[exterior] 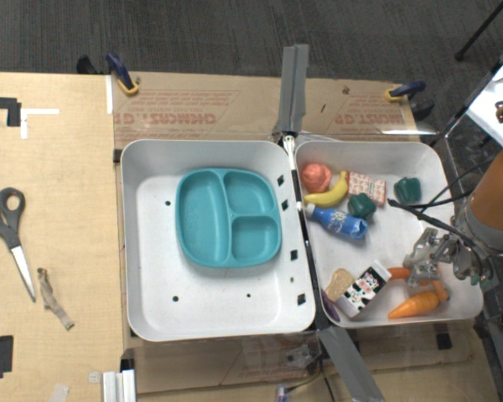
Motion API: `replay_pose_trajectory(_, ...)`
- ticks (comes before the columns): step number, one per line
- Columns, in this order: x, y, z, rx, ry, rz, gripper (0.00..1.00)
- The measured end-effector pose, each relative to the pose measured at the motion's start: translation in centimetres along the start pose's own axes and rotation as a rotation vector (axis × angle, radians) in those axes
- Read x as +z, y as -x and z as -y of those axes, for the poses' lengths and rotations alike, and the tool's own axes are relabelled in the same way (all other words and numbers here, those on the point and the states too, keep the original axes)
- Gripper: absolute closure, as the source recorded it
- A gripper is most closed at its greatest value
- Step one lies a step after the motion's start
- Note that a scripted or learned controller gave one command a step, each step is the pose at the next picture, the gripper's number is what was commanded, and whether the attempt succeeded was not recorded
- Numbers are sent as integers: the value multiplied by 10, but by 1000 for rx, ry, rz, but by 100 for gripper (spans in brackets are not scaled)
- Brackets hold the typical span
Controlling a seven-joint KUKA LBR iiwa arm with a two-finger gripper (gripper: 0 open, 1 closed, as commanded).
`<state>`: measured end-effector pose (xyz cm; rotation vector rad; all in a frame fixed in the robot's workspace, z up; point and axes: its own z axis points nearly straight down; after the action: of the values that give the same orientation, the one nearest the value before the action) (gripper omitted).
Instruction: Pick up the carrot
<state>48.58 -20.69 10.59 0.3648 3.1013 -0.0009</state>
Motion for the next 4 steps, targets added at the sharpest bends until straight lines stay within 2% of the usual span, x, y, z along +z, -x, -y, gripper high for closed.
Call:
replay_pose_trajectory(1,-5,-7,-2,-38,-2,-16,100)
replay_pose_trajectory(2,-18,-15,-34,-412,3,-16,100)
replay_pose_trajectory(3,-27,-13,-35,-413,3,-12,100)
replay_pose_trajectory(4,-59,34,-108,-557,5,-15,100)
